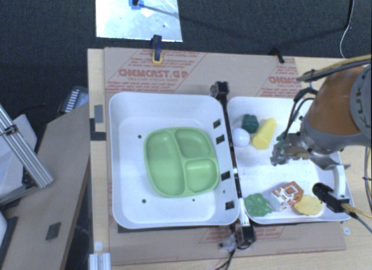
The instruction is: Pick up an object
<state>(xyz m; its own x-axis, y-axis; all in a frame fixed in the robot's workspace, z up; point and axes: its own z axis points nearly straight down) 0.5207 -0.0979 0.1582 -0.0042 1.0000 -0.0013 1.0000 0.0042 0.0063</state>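
Fingers [281,155] amid right bin's [343,219] bare middle floor

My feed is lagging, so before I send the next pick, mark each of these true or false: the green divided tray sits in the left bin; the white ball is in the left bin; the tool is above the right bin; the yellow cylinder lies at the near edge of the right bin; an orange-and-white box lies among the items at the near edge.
1. The green divided tray sits in the left bin: true.
2. The white ball is in the left bin: false, it is in the right bin, near the divider.
3. The tool is above the right bin: true.
4. The yellow cylinder lies at the near edge: false, it lies in the far part, beside the ball.
5. An orange-and-white box lies at the near edge: true.
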